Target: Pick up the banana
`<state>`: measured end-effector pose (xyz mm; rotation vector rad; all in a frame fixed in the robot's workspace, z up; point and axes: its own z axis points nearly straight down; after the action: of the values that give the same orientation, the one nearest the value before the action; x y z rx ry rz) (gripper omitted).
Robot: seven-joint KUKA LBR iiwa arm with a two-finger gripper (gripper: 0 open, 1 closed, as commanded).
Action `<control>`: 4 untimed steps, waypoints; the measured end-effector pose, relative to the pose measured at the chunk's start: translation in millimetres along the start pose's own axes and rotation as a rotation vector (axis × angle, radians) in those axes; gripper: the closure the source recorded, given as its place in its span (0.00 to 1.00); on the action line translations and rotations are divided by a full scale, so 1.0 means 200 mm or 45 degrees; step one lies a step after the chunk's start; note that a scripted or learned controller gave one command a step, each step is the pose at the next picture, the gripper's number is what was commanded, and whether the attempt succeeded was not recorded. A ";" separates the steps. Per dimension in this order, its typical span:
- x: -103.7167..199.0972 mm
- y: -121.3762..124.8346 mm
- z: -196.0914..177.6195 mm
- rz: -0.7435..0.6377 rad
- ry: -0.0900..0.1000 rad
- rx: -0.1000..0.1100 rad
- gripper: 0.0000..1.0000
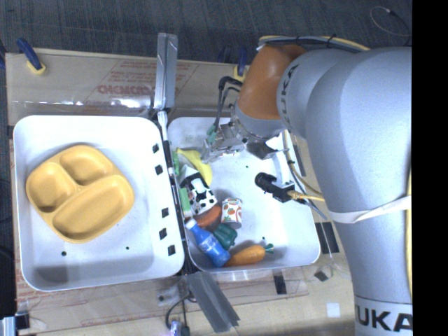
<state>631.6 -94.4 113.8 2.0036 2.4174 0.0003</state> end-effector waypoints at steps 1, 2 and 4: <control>0.00 0.00 0.00 0.000 0.000 0.000 0.00; 0.00 -0.08 0.11 -0.002 0.002 0.005 0.00; -0.06 -0.09 0.05 -0.048 0.002 0.004 1.00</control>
<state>615.5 -109.2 103.1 1.9598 2.4573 -0.0021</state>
